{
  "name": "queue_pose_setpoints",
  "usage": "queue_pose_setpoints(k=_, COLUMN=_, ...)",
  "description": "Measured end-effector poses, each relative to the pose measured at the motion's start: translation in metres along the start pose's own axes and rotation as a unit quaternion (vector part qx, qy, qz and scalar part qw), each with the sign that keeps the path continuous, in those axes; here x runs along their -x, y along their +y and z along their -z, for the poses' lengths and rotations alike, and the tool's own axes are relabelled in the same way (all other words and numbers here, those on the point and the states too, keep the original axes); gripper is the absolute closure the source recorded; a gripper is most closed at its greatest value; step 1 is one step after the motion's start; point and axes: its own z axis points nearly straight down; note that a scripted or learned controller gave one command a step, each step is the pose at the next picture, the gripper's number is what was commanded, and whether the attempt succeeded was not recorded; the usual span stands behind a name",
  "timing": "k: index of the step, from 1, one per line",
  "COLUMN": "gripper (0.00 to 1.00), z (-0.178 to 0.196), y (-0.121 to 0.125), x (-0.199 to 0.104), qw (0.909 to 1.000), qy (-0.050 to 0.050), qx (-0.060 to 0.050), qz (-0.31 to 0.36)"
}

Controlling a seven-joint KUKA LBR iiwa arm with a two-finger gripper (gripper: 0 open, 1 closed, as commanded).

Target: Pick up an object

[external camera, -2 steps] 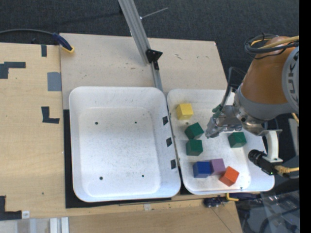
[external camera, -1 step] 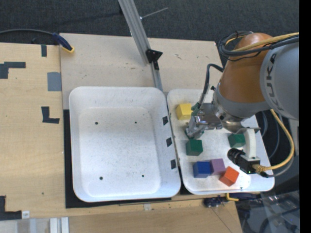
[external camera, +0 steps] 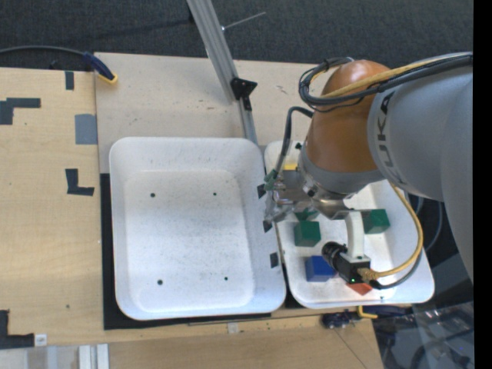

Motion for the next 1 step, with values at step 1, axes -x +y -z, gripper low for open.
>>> queue_pose_setpoints(k=1, gripper=1.0, z=-0.0038, y=0.0224, x=-0.0536, qw=1.0, qy=0.0, qx=0.001, qz=0.0)
